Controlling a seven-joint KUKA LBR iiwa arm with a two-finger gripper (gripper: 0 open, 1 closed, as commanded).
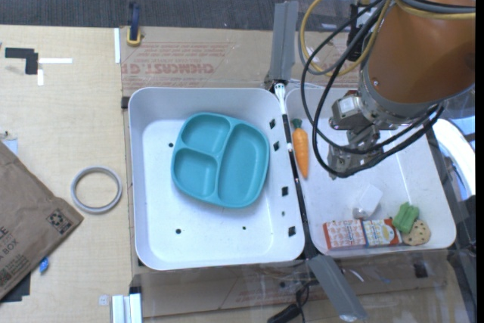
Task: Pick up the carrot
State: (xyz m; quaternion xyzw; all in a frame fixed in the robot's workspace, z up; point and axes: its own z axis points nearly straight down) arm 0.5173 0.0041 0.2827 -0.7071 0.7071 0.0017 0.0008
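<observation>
The orange carrot [301, 152] with a small green top lies lengthwise along the left wall of the right bin [442, 197], close to the divider between the bins. The arm's orange band and grey wrist hang over the back of that bin. My gripper [350, 153] sits below the wrist, to the right of the carrot and apart from it by a short gap. Black and yellow cables loop around the wrist and partly hide the gripper. Nothing shows as held.
A teal divided plate [221, 159] lies in the left bin [151, 238]. The right bin's front holds a small white piece [368, 200], a red-and-white carton [361, 233], a green item [406, 216] and a cookie [416, 234]. A tape ring [97, 187] rests on the bench at left.
</observation>
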